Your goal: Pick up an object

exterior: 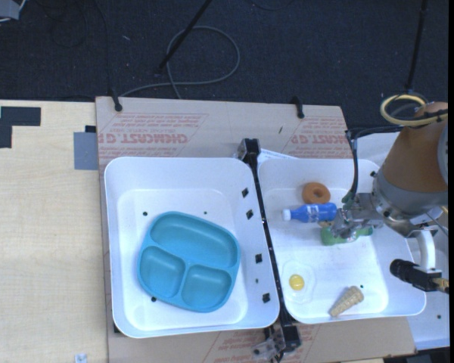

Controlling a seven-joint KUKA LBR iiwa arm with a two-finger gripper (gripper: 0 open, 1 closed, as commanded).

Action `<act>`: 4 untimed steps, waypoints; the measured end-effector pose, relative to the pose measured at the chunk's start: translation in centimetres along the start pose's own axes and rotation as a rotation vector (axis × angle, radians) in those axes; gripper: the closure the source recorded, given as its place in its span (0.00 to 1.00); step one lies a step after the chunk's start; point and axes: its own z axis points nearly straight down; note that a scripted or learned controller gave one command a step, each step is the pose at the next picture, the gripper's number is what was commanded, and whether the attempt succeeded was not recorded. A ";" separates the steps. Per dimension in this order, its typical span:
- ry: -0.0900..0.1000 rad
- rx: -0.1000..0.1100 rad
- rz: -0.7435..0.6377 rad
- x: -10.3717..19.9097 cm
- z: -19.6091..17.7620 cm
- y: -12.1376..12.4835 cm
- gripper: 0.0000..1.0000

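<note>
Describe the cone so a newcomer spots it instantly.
Look in the right bin, along its near edge. The cone lies on its side near the front right corner, right of the fried egg. It is the one tan, ridged, tapering piece there.

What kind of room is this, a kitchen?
Probably a robot lab, not a kitchen: a robot arm reaches over white bins of toy food, and cables lie across the dark floor.

Landmark: right bin
Blue bottle: lying on its side, white cap toward the bin's left wall, mid-bin
Doughnut: brown ring, flat, just behind the bottle
Green object: just in front of the bottle, partly hidden
Fried egg: flat, front left
Ice-cream cone: tan, on its side, front centre
</note>
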 end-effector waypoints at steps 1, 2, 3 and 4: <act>0.000 0.000 0.004 -0.7 -5.2 -0.8 1.00; -0.001 -0.002 0.000 -0.8 -10.4 -0.8 1.00; 0.002 0.004 -0.003 4.7 -10.7 -1.0 1.00; 0.002 0.005 -0.003 9.3 -10.4 -1.1 1.00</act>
